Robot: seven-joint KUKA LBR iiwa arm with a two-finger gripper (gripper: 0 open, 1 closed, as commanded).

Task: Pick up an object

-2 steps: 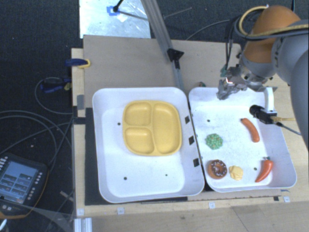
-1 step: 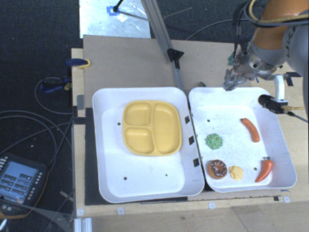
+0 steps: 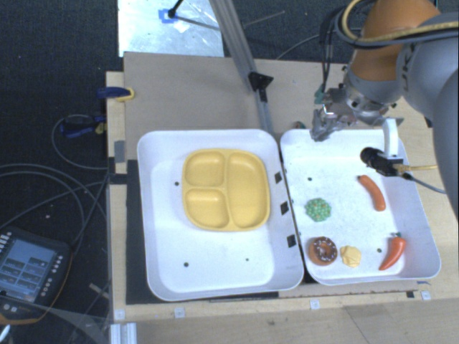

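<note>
End effector [image 3: 324,126] hovers upper right over right bin [image 3: 337,165], grip state unclear; nothing lifted; sausage [image 3: 372,192], donut [image 3: 323,250] untouched.

Arm [image 3: 423,56] cut off by the right and top edges. Handheld screen unit [image 3: 25,267], far left of and below the fingers [image 3: 320,129], cropped by the left edge. Finger opening too small to tell. Right bin [image 3: 344,170] far rim partly hidden under the fingers.
</note>
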